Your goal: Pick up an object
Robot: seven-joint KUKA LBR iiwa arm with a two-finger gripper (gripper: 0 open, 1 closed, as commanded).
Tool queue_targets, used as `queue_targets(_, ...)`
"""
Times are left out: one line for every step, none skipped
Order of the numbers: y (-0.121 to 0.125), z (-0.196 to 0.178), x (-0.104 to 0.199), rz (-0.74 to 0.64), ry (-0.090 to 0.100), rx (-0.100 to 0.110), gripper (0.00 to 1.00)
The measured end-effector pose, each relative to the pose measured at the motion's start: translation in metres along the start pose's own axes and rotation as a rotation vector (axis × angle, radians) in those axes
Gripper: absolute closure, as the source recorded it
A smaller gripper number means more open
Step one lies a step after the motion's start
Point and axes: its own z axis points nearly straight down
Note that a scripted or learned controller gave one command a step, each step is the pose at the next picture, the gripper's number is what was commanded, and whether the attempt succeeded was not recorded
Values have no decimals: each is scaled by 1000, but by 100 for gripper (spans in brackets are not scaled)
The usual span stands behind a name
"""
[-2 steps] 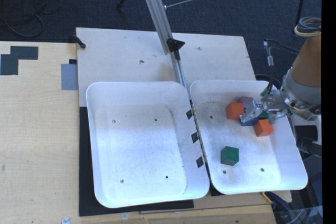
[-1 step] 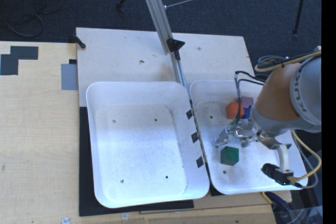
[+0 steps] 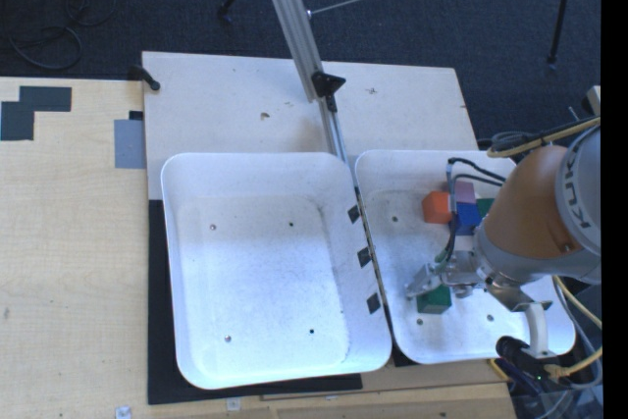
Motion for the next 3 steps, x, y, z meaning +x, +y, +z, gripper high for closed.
queue_targets(-7, -102, 49, -4, 3, 1, 0)
queue_targets(-8, 3, 18, 1, 4, 7, 0)
queue_targets(23, -101, 39, -3, 2, 0, 0)
